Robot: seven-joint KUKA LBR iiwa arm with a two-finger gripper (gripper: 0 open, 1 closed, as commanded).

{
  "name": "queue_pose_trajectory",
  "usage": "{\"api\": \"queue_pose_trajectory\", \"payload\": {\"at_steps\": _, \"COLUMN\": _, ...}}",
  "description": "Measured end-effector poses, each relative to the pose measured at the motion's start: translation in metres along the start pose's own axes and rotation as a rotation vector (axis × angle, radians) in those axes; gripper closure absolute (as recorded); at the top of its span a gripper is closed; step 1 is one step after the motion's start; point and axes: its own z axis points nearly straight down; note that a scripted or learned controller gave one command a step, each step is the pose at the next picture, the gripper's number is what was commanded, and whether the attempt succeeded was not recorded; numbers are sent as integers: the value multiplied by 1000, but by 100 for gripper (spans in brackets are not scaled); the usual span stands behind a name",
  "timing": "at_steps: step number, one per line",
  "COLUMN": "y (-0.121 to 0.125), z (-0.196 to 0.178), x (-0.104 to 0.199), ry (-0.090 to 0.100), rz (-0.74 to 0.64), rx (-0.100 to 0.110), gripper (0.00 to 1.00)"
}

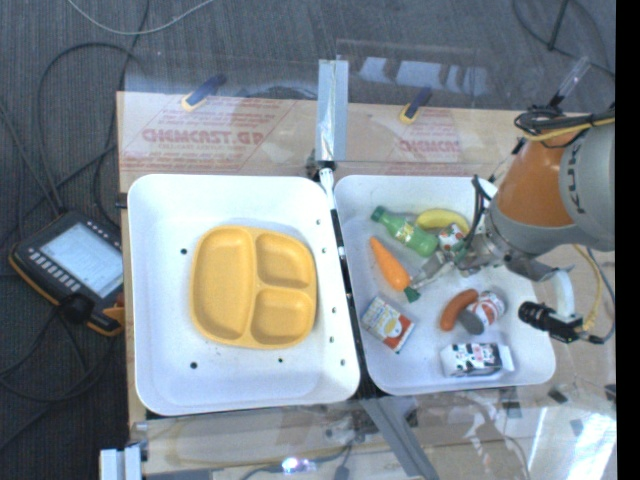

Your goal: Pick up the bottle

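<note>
The green bottle [405, 230] with a yellow label lies tilted just left of the fingers [437, 268], whose opening I cannot tell, over the white bin [370, 358].

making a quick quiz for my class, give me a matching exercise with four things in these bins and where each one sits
Things:
1. green bottle
2. yellow divided tray
3. carrot
4. black and white carton

Places:
A. in the left bin
B. near corner of the right bin, closest to the camera
C. far part of the right bin, beside the banana
D. near the right bin's left wall, between the bottle and the small juice box

Pairs: 1-C, 2-A, 3-D, 4-B
</note>
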Motion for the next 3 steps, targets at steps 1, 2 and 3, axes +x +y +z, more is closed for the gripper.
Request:
{"api": "queue_pose_trajectory", "payload": {"at_steps": 1, "y": 63, "z": -9, "x": 0, "ry": 2, "rz": 44, "rx": 17, "gripper": 0}}
{"api": "queue_pose_trajectory", "payload": {"at_steps": 2, "y": 117, "z": -37, "x": 42, "ry": -1, "rz": 294, "rx": 14, "gripper": 0}}
{"api": "queue_pose_trajectory", "payload": {"at_steps": 3, "y": 113, "z": -68, "x": 51, "ry": 0, "rz": 89, "rx": 13, "gripper": 0}}
